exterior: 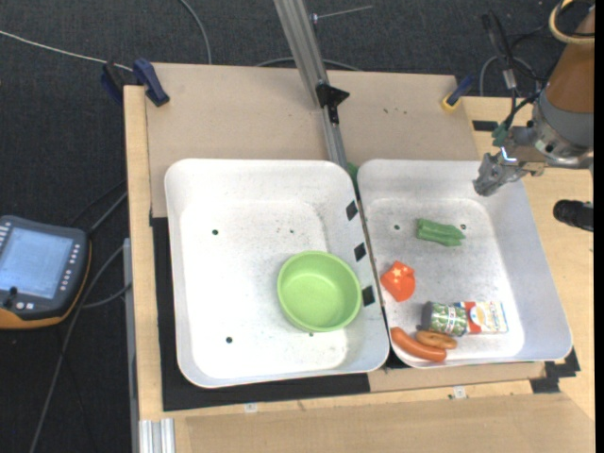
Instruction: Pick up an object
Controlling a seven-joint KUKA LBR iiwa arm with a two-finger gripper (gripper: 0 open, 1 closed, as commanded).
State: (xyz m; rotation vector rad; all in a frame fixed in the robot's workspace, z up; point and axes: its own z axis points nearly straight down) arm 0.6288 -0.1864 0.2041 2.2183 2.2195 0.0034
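Observation:
In the right bin [528, 243] lie a green pepper-like piece [440, 232], a small red-orange pepper [399, 281], a can with a red and white label [461, 318] and an orange-red sausage [419, 344] at the front rim. A light green bowl [319, 292] sits in the left bin [236, 253], near its right front. My gripper [492, 175] hangs over the back right corner of the right bin, above and to the right of the green piece, with nothing visible in it.
A slanted metal pole [307, 55] crosses the bench from the top toward the gap between the bins. Clamps [151, 81] sit at the bench's back corners. A handheld pendant [38, 270] lies off the bench at left. Cables trail across the dark floor.

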